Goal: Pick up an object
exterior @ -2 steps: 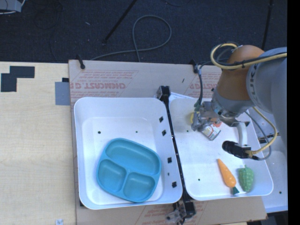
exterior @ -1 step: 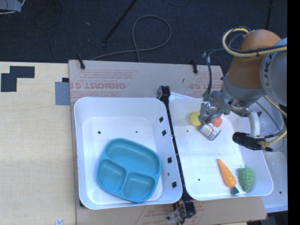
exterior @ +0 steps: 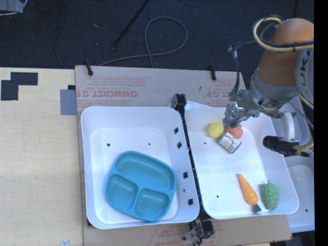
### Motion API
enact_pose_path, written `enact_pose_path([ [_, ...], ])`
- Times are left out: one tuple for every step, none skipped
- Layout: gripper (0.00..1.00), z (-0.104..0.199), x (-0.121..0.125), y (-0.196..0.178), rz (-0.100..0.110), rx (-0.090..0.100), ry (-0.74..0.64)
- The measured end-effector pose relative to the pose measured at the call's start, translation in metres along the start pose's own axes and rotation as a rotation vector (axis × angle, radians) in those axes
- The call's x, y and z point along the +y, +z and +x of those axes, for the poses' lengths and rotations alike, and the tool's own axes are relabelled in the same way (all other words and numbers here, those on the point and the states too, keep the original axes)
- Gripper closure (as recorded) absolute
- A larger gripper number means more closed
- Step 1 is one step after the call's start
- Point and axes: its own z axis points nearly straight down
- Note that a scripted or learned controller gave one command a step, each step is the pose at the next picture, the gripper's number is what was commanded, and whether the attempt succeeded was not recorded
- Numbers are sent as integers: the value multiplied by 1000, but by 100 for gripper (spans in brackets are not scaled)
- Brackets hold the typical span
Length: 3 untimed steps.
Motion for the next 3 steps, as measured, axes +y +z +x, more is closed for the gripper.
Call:
enact_pose_path([
  [100,-2,0,-28,2,0,0],
  [100,49,-9,-15,5,1,-2],
  [100,96,-29,4,7,1,-3],
])
